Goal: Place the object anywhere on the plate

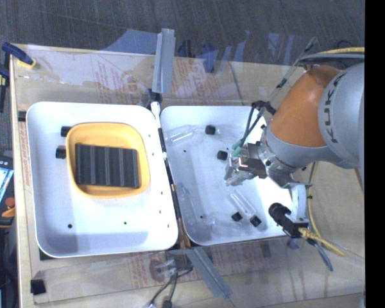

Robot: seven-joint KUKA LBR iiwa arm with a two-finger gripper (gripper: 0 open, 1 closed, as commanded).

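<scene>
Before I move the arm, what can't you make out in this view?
- Gripper: fingers blurred and partly under the wrist, so open or shut is unclear, as is whether it holds anything.
- Clear objects in the right bin: see-through against white, so their shape and number are uncertain.
- Small black pieces: too small to identify.
- Plate: the dark ridged insert hides its middle.

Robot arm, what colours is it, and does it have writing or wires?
The grey metal robot arm has a big rounded orange band and dark KUKA letters. Thin dark and green cables run down to its small silvery pincer. Yellow cables hang beneath it.
</scene>
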